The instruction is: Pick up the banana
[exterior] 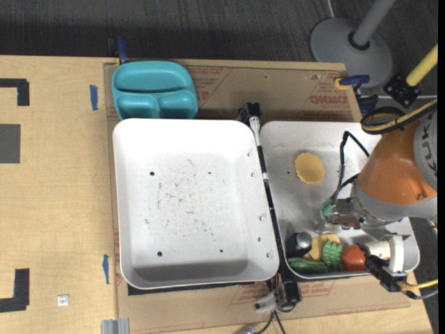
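Note:
The banana appears as a pale yellow piece in the near part of the right bin, packed among other toy food. My gripper hangs just above and behind it, below the orange band of the arm, which covers the bin's right side. Part of the banana is hidden by its neighbours and by the wrist.
Around the banana lie a green vegetable, an orange-and-green piece, a red tomato-like piece and a shiny dark round object. A flat yellow disc sits farther back. The left bin adjoins; a teal tray stands behind it.

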`<state>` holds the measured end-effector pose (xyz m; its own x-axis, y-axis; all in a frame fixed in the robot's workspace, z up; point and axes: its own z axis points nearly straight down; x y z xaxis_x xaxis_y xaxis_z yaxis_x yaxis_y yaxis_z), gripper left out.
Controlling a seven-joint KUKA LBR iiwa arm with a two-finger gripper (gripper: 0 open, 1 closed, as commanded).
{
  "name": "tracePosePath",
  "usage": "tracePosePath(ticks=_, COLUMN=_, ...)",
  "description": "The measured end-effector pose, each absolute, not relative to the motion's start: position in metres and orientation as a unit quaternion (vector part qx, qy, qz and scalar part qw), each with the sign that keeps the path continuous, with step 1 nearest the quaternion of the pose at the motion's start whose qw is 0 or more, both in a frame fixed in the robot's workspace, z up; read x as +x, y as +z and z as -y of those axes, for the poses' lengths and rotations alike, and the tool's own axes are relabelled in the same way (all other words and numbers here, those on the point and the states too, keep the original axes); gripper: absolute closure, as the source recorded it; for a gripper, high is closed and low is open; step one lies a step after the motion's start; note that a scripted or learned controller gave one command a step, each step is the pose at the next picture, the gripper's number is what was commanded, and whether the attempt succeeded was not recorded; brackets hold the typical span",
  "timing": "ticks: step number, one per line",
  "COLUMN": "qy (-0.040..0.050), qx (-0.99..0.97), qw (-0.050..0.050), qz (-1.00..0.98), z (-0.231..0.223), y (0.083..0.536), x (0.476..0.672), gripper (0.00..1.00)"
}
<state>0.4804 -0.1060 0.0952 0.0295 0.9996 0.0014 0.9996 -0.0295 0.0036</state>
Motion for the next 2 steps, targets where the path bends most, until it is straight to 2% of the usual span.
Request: tracePosePath(ticks=2, qy=0.0027, qx=0.718, qw=0.003, qz=-0.696, z=0.1060, y=0.1146, x=0.4816, gripper=1.00)
